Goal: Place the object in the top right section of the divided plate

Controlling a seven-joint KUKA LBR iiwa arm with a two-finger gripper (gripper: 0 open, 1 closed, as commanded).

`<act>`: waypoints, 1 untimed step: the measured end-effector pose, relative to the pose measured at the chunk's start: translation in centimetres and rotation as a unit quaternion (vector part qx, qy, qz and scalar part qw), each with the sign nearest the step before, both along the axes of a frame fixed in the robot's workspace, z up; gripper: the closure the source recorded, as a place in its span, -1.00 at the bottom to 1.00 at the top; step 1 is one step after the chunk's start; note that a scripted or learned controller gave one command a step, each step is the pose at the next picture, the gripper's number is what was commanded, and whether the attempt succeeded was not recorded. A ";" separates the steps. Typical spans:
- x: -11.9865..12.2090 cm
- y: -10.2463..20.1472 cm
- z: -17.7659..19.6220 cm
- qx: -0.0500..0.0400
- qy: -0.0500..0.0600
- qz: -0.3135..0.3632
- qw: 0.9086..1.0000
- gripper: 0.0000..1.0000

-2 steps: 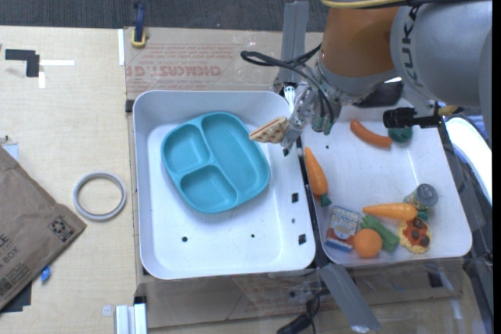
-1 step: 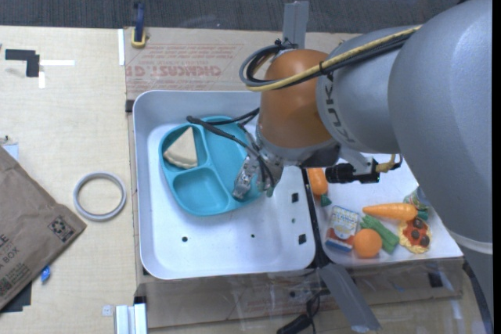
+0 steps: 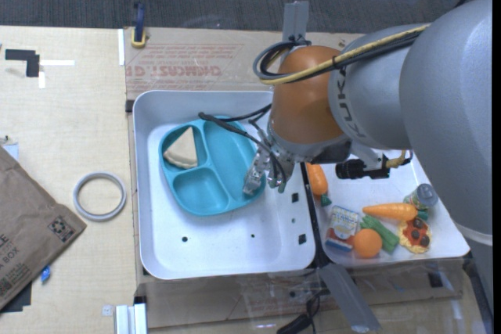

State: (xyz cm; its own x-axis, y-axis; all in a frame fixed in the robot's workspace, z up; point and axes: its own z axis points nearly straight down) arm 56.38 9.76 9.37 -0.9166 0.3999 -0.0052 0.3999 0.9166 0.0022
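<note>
- While the grey arm (image 3: 423, 82) reached in from the right, its orange band (image 3: 307, 94) hung over the seam between the two white bins, and the claw (image 3: 262, 174) pointed down at the right rim of the blue divided plate (image 3: 205, 192).
- How far the claw stood open could not be told; the metal tips blurred together, and nothing could be made out between them.
- Left of the claw, a pale wedge of bread (image 3: 182, 150) lay in the plate's upper-left section, well apart from the tips.
- Directly beside the claw, the plate's long right-hand section touched or nearly touched the tips.
- Below the claw stretched the bare floor of the left bin (image 3: 227, 246).
- Right of the claw, in the other bin (image 3: 446, 242), lay an orange carrot (image 3: 316, 179) just beside it, then a small packet (image 3: 343, 220), an orange ball (image 3: 366, 243), a second carrot (image 3: 390, 210), a green vegetable (image 3: 381, 231) and a pizza slice (image 3: 415, 234).
- Far left of the claw, a tape ring (image 3: 99, 195) rested on the bench.
</note>
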 end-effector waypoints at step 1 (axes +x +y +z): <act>-1.0 0.3 0.0 0.001 -0.002 -0.012 1.000 1.00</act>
